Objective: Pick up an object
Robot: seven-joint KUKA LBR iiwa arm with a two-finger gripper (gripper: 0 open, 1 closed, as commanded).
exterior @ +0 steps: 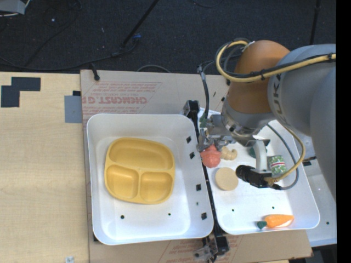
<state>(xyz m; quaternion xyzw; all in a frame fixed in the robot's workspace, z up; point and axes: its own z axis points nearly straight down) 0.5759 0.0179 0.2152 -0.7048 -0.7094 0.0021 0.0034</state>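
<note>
tray [140, 169] in left bin [98, 147] | disc [226, 178], carrot [277, 221] in right bin [307, 212]

Both white bins [141, 232] look like smooth, faintly glossy plastic, as does the yellow divided tray [140, 169], while the bench top [38, 179] shows pale matt wood grain, the sheet beneath the bins [126, 95] is printed brown cardboard, and the arm's orange band [258, 75] gleams.

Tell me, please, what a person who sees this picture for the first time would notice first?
Probably the large grey arm with its orange band, which reaches in from the right and hangs over the right bin. Next, the yellow divided tray lying in the left bin. Then the small things in the right bin: a red ball, a pale disc and a toy carrot.
</note>
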